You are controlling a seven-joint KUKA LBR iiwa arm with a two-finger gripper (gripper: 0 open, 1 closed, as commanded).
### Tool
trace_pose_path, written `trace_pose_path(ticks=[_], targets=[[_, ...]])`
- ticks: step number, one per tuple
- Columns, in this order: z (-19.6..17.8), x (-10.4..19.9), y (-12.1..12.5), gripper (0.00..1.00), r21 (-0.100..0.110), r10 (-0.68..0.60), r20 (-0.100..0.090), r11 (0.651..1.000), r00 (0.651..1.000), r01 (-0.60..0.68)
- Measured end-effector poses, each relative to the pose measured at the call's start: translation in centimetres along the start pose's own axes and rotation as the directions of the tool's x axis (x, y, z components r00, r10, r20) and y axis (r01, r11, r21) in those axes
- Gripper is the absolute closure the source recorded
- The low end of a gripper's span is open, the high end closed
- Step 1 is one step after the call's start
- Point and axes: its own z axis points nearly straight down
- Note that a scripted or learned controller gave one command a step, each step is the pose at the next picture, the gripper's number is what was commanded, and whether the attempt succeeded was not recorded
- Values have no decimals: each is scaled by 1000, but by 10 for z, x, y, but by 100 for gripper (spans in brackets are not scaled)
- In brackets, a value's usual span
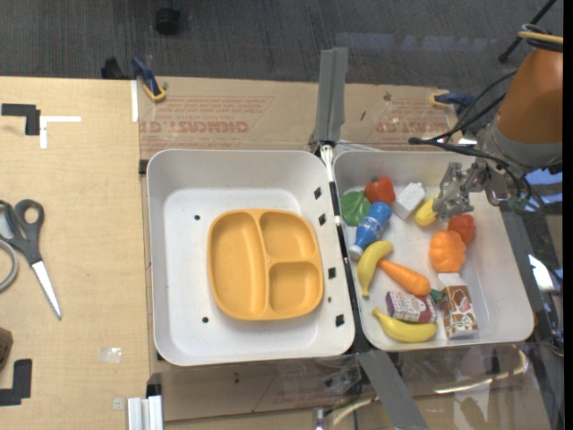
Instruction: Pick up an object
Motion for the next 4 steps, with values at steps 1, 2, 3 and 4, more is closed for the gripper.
trace_pose_path(ticks=[1, 2, 3, 4], targets=[[42, 109, 35, 100, -3, -49, -7, 999, 999, 49], [41, 109, 35, 0, -2, -50, -7, 999, 999, 50], [41, 18, 93, 0, -3, -123, -4, 992, 992, 123], [41, 120, 85, 0, -2, 29, -7, 1000, 1000, -29]])
